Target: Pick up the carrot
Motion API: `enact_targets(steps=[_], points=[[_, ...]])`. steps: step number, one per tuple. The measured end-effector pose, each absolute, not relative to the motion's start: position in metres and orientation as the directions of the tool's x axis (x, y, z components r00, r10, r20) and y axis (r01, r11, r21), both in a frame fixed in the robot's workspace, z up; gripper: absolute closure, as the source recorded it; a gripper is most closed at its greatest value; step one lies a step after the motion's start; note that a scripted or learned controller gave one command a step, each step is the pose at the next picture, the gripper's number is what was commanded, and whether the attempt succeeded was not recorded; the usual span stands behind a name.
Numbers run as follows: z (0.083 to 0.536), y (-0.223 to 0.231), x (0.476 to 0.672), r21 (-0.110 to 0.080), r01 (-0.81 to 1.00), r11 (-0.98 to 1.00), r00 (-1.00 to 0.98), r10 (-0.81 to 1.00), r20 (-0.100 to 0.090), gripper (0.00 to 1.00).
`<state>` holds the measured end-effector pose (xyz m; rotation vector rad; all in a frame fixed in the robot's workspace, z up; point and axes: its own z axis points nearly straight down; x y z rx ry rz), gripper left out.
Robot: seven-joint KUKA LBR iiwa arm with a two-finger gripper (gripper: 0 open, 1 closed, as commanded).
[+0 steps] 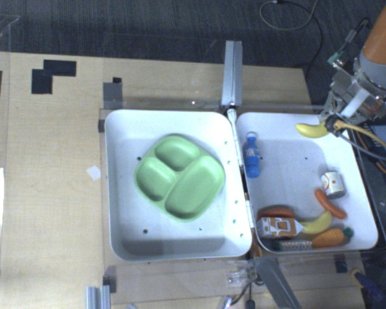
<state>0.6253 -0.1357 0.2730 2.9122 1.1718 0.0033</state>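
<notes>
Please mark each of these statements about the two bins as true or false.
1. The carrot lies in the right bin. True.
2. The green plate is in the right bin. False: it sits in the left bin.
3. The blue bottle lies near the wall between the bins. True.
4. The gripper is directly over the carrot. False: it is at the right bin's far corner, by a banana.
5. The can stands on the green plate. False: it is in the right bin.
</notes>
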Motion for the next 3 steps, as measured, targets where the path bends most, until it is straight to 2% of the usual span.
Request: enact_targets(steps=[1, 2, 3], points=[[0.224, -0.076, 0.635, 0.000, 0.765, -0.644, 0.644, 0.765, 0.001, 1.00], [0.235, -0.075, 0.636, 0.002, 0.768, -0.640, 0.640, 0.768, 0.003, 1.00], [0.222, -0.095, 0.564, 0.002, 0.754, -0.657, 0.657, 0.754, 0.002, 1.00]])
